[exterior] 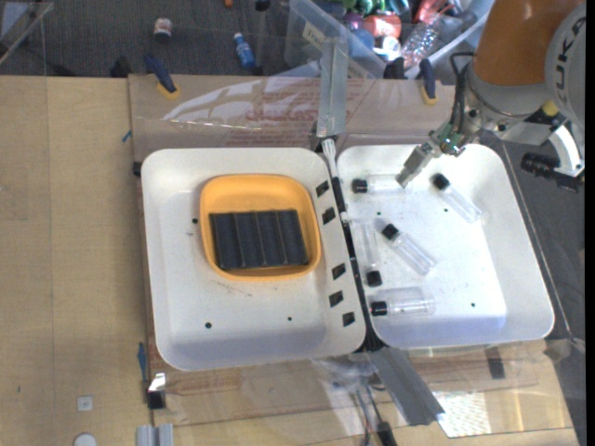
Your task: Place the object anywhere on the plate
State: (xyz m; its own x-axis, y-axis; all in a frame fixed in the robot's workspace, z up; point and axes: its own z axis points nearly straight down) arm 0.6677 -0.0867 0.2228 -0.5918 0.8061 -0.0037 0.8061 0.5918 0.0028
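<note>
black block (258, 240) covering plate (216, 196), rim bare

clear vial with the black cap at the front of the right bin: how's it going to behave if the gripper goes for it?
The clear vial lies on its side and looks cylindrical, so a nudge would likely roll it across the right bin. Its see-through body suggests smooth plastic or glass, so it may slip between fingers. It looks empty, so it is probably light and easily knocked away.

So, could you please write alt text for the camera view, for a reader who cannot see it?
A robot gripper hovers over the right white bin, which holds several clear vials with black caps. The left bin holds a yellow plate bearing a dark ridged block.
</note>
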